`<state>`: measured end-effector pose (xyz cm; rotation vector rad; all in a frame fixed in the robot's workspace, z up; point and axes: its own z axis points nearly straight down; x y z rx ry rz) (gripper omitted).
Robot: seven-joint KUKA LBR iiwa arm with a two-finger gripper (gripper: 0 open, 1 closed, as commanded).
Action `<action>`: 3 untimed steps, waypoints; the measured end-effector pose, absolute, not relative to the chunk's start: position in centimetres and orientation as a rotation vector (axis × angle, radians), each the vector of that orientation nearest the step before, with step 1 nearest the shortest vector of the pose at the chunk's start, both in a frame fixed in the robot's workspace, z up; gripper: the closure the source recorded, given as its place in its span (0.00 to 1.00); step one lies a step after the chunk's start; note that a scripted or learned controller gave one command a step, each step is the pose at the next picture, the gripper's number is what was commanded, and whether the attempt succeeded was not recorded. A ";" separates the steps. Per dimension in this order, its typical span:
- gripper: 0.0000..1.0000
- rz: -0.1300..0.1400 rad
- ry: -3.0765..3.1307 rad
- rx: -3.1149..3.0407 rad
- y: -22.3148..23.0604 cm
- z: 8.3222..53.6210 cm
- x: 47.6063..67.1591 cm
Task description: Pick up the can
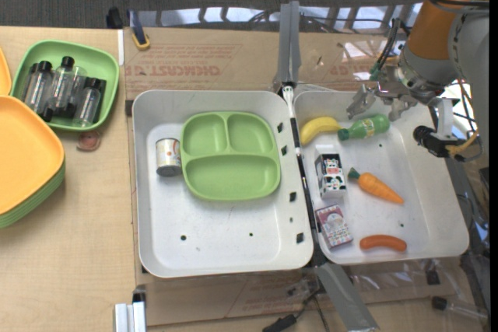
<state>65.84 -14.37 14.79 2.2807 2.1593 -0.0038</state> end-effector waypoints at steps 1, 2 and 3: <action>0.00 0.002 2.241 2.215 -20.8 9.1 65.9; 0.00 -0.001 2.263 2.178 -18.7 9.2 64.4; 0.00 0.000 2.265 2.175 -18.3 9.3 61.9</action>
